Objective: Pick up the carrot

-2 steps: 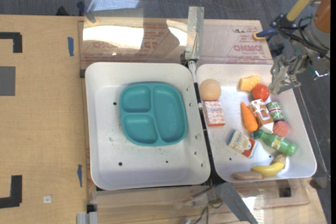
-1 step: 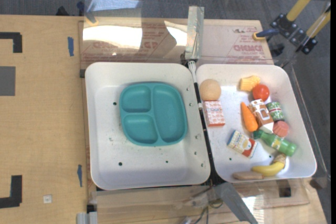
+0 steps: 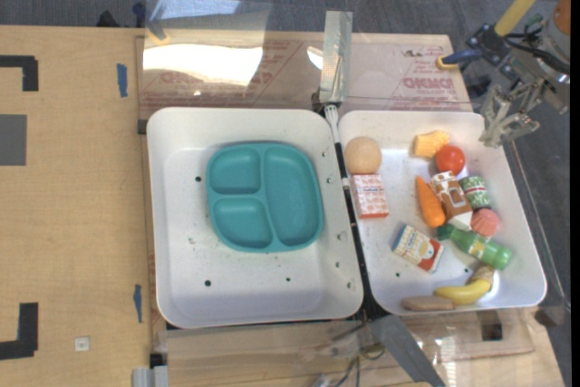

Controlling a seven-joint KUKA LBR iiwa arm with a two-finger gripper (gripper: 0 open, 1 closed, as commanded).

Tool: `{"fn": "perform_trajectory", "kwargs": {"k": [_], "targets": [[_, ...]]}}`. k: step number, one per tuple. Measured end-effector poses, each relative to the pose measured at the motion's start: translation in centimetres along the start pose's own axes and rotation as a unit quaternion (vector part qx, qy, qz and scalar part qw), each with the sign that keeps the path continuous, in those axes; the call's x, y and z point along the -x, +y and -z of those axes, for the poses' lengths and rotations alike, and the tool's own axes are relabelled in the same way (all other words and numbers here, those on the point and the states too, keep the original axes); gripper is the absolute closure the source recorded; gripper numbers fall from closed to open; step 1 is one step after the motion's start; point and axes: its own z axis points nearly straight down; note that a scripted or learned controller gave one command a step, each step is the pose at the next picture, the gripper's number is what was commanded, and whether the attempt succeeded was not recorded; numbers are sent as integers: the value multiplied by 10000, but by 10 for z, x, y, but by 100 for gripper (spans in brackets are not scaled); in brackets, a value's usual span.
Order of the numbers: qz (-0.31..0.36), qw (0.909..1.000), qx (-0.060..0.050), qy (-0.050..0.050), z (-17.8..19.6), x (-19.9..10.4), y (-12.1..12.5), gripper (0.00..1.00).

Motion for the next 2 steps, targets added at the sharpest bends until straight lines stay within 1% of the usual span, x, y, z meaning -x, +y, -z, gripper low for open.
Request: {"fn": "perform_trajectory", "kwargs": {"k": [1, 2], "targets": [[-421, 9991, -30, -26, -62, 46, 49, 100], [-1923, 9813, -70, -71, -135, 66, 76, 100]]}}
